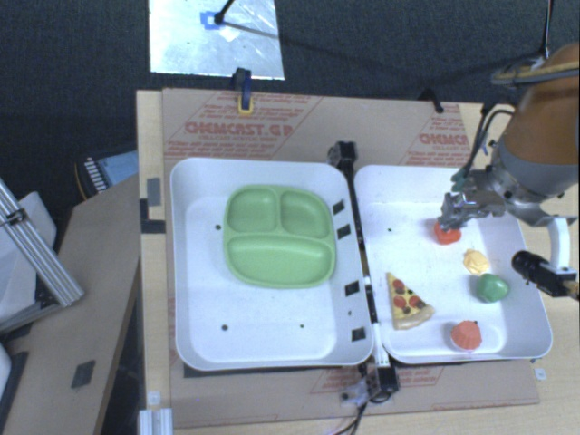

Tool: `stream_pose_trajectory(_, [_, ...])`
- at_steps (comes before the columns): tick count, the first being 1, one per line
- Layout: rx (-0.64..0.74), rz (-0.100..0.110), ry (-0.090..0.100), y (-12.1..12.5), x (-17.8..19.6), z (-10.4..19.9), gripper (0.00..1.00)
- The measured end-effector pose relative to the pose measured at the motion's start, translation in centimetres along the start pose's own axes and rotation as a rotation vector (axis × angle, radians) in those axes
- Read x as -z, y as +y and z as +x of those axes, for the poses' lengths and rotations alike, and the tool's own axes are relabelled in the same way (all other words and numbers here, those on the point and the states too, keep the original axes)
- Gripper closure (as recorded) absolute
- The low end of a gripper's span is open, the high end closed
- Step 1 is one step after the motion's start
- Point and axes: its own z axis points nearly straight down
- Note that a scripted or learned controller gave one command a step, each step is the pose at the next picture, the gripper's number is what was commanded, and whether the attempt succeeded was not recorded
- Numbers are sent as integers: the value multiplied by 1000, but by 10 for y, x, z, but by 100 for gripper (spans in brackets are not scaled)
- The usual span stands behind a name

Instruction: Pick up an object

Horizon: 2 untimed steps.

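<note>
Camera view, from above at a slant. Two white bins sit side by side on the bench: the left bin (195, 243) holds one green divided plate (278, 236) with three compartments; the right bin (399, 188) holds five small items. The gripper (453, 217) hangs at the end of the grey arm (535, 152) directly over one red, roundish object (447, 234) in the upper middle of the right bin. Only the lower part of the red object is visible below the gripper; it appears compact, with no discernible long axis or pointing direction. Whether the gripper touches or grips it cannot be told, nor how the gripper is set.

Toward the near side of the same bin lie one yellow piece (476, 261), one green ball-like item (493, 287), one orange-red item (466, 334) and one toy pizza slice (407, 301). The slice's long axis runs diagonally, its tip pointing toward the bin's far left and its crust toward the near right. All four lie apart from the gripper.
</note>
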Motion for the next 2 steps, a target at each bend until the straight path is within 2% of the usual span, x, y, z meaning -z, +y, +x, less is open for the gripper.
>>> stream_pose_trajectory(2, [0, 2, 0, 44, -23, 112, 100])
